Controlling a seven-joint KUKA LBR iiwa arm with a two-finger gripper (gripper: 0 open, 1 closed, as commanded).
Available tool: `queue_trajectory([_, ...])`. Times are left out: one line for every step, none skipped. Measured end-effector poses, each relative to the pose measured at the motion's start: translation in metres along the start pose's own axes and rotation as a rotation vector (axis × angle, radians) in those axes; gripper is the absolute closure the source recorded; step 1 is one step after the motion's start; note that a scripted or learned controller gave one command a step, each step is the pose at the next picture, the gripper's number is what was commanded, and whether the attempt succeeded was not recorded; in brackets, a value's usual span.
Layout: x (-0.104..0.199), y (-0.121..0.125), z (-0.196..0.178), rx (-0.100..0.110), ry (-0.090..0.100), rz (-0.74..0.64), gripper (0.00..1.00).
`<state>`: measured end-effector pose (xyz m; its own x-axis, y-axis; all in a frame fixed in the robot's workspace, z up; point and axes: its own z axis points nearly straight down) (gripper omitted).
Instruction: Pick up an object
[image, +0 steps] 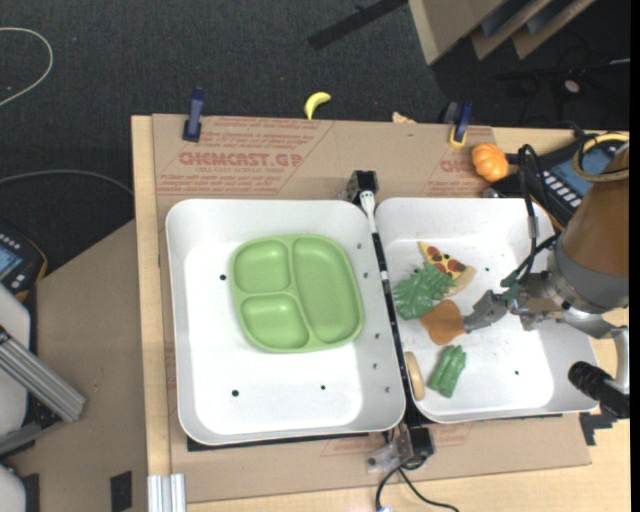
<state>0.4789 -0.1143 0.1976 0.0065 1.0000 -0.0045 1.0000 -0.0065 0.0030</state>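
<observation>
The pincer reaches in from the right over the right bin, its dark tip low beside a brown toy; whether its fingers are apart or together cannot be told, and nothing shows between them.

The two white bins sit side by side on a cardboard sheet clamped at its far edge by blue clips, with dark carpet beyond. The left bin holds a green divided plate with bare white floor around it.

In the right bin, a pizza slice lies far, a leafy green toy just left of the brown toy, and a green vegetable nearer. The bin's right half is mostly bare under the arm.

An orange toy rests on the cardboard beyond the right bin.
</observation>
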Motion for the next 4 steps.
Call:
queue_trajectory([0.06, 0.0, 0.014, 0.007, 0.008, -0.012, 0.0])
queue_trajectory([-0.009, 0.001, -0.027, -0.002, 0.0, -0.001, 0.0])
queue_trajectory([0.023, -0.001, 0.091, 0.012, 0.008, -0.008, 0.0])
queue_trajectory([0.024, 0.045, 0.115, 0.0, 0.003, -0.009, 0.0])
